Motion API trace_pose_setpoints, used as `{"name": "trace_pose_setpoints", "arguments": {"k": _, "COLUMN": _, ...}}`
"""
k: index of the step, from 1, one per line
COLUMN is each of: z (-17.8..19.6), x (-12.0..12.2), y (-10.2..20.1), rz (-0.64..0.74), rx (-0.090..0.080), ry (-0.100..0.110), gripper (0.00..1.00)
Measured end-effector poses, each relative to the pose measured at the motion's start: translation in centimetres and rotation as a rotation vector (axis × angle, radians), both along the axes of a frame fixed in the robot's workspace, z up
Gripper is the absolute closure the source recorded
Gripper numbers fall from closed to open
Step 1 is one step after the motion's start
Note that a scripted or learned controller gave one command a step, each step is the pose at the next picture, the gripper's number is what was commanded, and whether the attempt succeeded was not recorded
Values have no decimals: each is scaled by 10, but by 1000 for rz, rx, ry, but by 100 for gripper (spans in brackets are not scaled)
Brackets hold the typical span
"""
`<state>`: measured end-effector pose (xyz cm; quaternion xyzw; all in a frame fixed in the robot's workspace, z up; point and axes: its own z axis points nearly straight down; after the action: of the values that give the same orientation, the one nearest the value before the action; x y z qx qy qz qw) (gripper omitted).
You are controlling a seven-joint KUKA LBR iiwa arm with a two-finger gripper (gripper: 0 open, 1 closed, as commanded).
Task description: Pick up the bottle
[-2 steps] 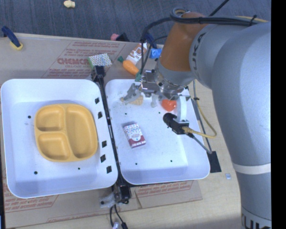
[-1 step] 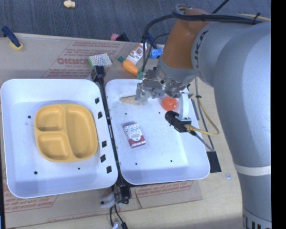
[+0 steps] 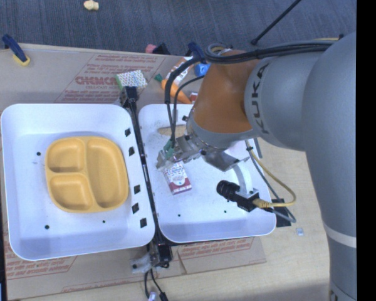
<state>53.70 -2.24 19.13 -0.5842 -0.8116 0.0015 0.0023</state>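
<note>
Tray in left bin

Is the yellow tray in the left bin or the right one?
Left bin: the yellow tray lies flat inside its walls.

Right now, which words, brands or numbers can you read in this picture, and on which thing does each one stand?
"KUKA": on the grey arm, beside its orange band; the last letters are partly cut off.
"CHEMC...": red print on the cardboard sheet under the white bins; the rest is blurred.
Red-and-white packet in the right bin: print too small to read.
</note>
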Motion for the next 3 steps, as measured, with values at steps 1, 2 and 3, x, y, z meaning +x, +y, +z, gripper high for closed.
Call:
{"name": "trace_pose_setpoints", "arguments": {"k": 1, "z": 0, "x": -62, "y": 67, "rz": 19, "rx": 0, "ry": 0, "gripper": 100}}
{"name": "trace_pose_setpoints", "arguments": {"k": 2, "z": 98, "x": -60, "y": 54, "rz": 475, "rx": 0, "ry": -6, "gripper": 100}}
{"name": "trace_pose_setpoints", "arguments": {"k": 3, "z": 81, "x": -61, "y": 103, "rz": 587, "rx": 1, "ry": -2, "gripper": 100}}
